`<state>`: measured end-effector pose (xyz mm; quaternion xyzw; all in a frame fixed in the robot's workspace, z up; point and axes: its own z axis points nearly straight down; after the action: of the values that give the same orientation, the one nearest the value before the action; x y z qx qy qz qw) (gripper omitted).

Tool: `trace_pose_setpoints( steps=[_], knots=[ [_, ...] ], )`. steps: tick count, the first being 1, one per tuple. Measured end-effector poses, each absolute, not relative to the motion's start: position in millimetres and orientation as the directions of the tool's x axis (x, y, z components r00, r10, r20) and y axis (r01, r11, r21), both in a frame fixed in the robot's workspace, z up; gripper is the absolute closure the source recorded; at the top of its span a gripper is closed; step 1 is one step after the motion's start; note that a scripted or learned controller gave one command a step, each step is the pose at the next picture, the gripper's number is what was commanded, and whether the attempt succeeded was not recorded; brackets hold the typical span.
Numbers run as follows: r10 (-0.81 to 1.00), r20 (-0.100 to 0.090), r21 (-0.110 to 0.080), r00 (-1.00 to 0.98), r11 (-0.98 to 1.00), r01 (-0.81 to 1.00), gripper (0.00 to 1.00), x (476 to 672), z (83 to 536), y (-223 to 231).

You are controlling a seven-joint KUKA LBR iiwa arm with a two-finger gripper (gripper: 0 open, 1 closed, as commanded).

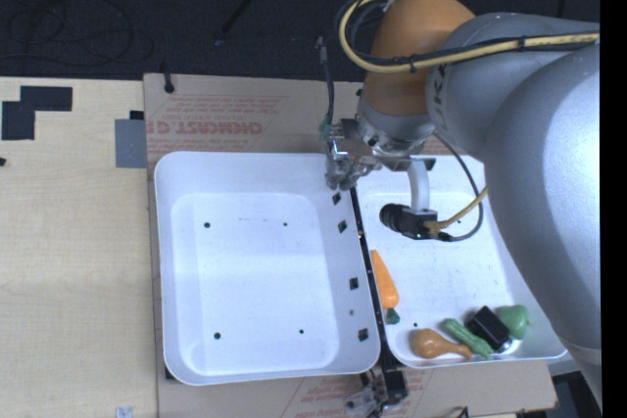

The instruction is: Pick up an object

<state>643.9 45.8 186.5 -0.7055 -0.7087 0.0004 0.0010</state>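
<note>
My gripper [341,173] hangs over the far end of the divider between the two bins, under the orange wrist band [411,34]. An orange carrot-shaped piece [384,281] lies in the right bin [460,274] against its left wall, well nearer the camera than the gripper. At that bin's near right corner lie a tan pear-shaped piece [436,343], a green pod [468,336], a black block [487,326] and a green pepper-like piece [511,318]. Nothing shows held in the gripper.
The left bin [176,210] sits beside the right one on brown cardboard [225,113]. A black part with a cable [407,220] hangs from the wrist over the right bin. The bulky grey arm [549,171] covers the right side.
</note>
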Motion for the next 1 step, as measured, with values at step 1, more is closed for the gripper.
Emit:
trace_pose_setpoints(
  steps=[1],
  knots=[
    [1.0,0.002,0.004,-0.007,0.007,1.0,1.0,644.4,257.4,125.7]
  ],
)
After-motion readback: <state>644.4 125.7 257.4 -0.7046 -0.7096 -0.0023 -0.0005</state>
